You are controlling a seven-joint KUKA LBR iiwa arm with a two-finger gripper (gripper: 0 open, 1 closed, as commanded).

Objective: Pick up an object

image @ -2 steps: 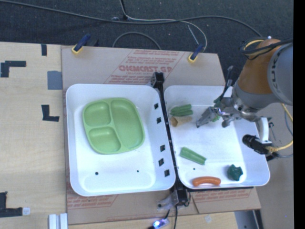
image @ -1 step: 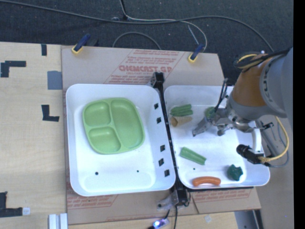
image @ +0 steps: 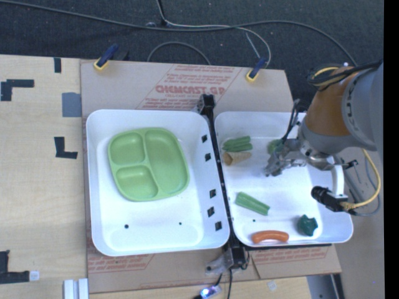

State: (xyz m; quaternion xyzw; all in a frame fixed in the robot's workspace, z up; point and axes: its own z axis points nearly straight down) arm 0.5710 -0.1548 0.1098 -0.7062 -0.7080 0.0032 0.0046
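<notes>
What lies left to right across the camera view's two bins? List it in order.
Green divided plate → tan piece → green stick → orange piece → gripper → dark green piece.

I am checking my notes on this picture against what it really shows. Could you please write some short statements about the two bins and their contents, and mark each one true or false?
1. The green divided plate lies in the left bin. True.
2. The orange piece sits on the green divided plate. False: it lies in the right bin, near its front edge.
3. The gripper is above the right bin. True.
4. The dark green object is in the left bin. False: it is in the right bin, near the front right corner.
5. Both bins stand on a sheet of cardboard. True.
</notes>
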